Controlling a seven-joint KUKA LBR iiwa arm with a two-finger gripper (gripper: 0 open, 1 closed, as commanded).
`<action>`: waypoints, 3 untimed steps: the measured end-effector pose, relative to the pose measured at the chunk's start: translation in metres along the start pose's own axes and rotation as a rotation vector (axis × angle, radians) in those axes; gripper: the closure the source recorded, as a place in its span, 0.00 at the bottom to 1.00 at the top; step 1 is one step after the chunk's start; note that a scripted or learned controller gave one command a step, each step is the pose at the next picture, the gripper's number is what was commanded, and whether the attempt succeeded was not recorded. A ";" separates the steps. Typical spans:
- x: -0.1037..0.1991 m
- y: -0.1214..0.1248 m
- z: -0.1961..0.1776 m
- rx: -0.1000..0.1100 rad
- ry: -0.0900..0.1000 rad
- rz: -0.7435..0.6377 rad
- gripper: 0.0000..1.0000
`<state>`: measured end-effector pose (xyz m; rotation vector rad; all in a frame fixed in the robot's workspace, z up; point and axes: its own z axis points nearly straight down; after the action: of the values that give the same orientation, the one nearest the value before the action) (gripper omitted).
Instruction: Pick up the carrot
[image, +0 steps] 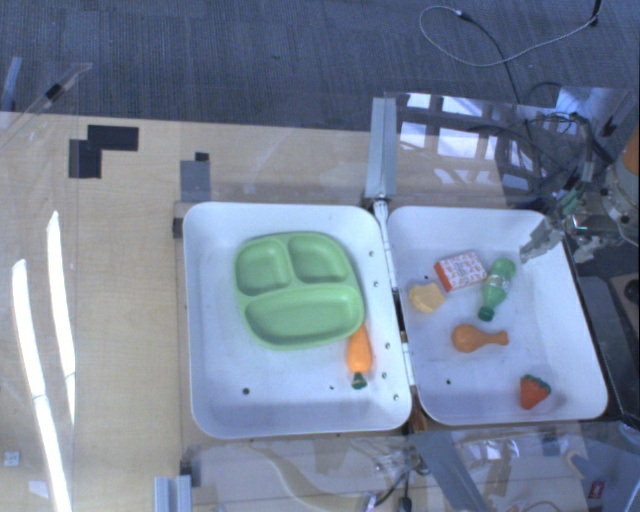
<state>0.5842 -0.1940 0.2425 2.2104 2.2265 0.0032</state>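
One small orange carrot with green tip near left bin's right edge; grey two-finger gripper over right bin's top-right corner.

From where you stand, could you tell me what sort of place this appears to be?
Probably a robotics lab: a bench with two white bins, toy food such as a carrot, and loose cables on grey carpet.

The small orange carrot with a green stem end lies flat in the left white bin, stem end toward the near rim.
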 end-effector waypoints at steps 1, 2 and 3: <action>0.040 -0.011 0.142 0.001 0.001 -0.238 0.00; 0.101 -0.061 0.152 -0.012 -0.002 -0.408 0.00; 0.102 -0.057 0.140 -0.021 -0.003 -0.411 1.00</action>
<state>0.5266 -0.0924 0.1023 1.6998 2.6169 0.0210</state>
